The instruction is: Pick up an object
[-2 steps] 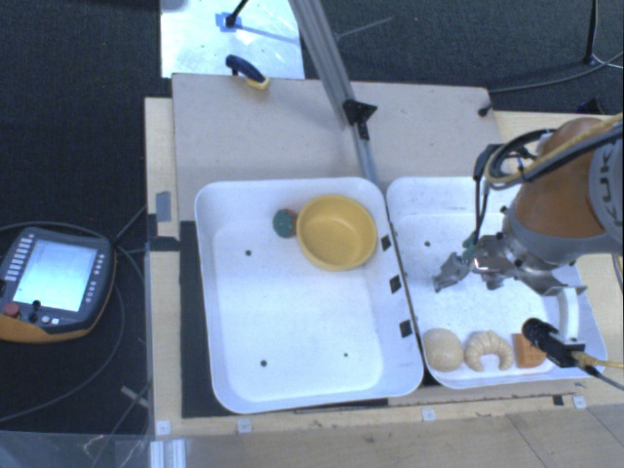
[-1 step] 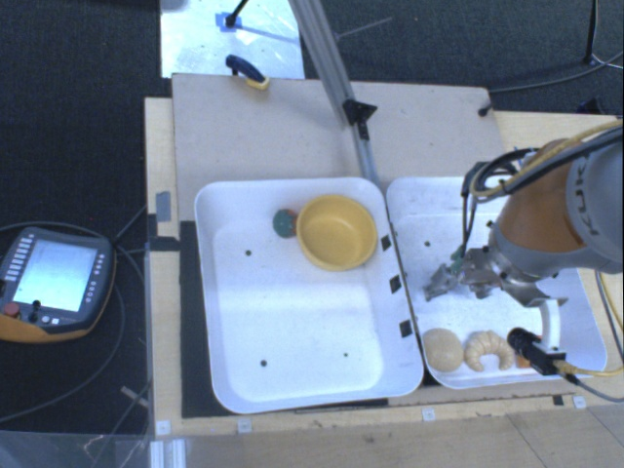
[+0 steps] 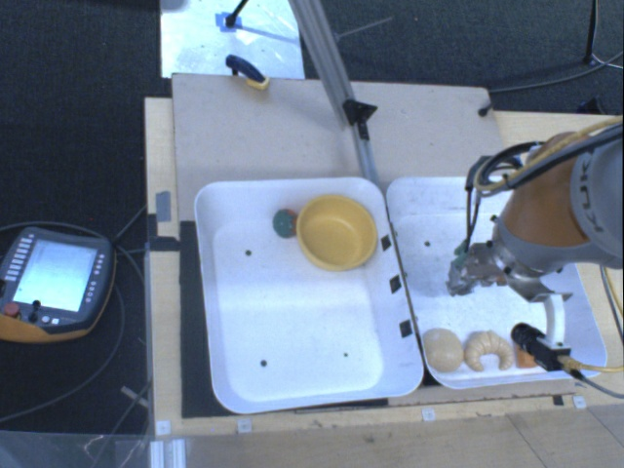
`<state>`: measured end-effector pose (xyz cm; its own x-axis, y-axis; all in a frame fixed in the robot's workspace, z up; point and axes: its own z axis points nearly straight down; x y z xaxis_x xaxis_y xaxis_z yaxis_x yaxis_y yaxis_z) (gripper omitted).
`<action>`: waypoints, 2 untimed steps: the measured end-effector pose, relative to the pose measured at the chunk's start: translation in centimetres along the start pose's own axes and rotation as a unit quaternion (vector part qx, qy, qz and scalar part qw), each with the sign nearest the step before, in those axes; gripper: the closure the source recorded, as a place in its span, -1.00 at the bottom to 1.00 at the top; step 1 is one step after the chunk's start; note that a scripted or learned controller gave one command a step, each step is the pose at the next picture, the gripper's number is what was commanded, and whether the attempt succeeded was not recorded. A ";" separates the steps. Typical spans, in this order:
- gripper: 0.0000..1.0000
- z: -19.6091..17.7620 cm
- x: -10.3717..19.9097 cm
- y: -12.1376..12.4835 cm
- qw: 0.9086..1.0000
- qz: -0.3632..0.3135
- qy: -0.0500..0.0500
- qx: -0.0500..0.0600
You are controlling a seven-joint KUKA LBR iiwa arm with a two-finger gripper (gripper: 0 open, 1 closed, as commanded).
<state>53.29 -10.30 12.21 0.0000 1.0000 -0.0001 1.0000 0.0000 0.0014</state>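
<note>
The left bin [image 3: 292, 349] has most of its floor bare. A yellow bowl [image 3: 336, 232] sits near its far right corner, with a small dark green ball [image 3: 284, 223] just beside the bowl's left rim. The right bin [image 3: 429, 217] is open across its far and middle floor. Close to its near edge lie a pale round bun [image 3: 443, 349] and, just beside it on the right, a curved croissant [image 3: 489, 349]. An orange piece [image 3: 526, 359] past the croissant is mostly covered and cannot be made out. The two bins touch along their inner rims.

The arm [image 3: 551, 213] reaches in from the right and bends over the right bin. Its gripper [image 3: 466, 276] points down over the middle of that bin's floor, apart from the bun and croissant and away from the walls. The gripper's tip is small and blurred, so whether it is spread or closed cannot be told, nor whether it touches the floor. The arm hides much of the bin's right side and is itself cut off at the picture's edge.
</note>
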 end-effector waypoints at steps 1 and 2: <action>1.00 -4.5 -0.7 0.3 1.000 0.000 0.000 -0.001; 1.00 -8.7 -0.3 0.2 1.000 -0.001 0.000 -0.001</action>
<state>53.49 -10.63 20.95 -0.0010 1.0000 -0.0004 1.0000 0.0010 0.0040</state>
